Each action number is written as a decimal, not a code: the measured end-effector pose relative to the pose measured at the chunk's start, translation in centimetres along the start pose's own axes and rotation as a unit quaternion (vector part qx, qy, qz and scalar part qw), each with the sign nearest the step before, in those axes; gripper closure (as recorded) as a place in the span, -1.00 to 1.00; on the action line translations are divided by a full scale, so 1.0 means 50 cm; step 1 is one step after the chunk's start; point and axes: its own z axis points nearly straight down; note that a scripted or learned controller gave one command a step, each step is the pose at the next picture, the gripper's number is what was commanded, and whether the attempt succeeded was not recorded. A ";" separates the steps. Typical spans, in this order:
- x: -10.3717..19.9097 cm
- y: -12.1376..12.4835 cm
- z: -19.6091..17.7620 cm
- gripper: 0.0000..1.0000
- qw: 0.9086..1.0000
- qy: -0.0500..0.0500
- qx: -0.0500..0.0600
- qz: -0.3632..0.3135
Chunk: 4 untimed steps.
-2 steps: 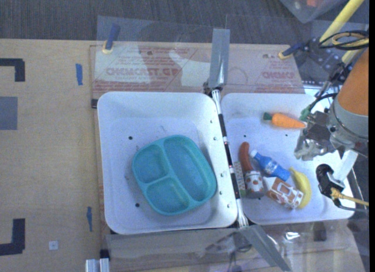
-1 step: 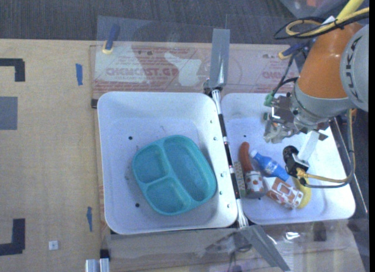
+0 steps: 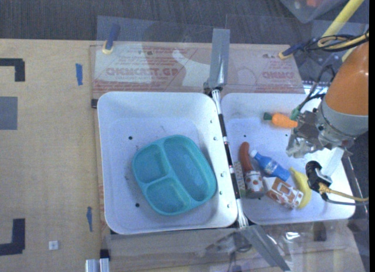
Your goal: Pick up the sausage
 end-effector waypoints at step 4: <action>0.066 0.030 -0.113 1.00 0.987 0.000 -0.001 -0.159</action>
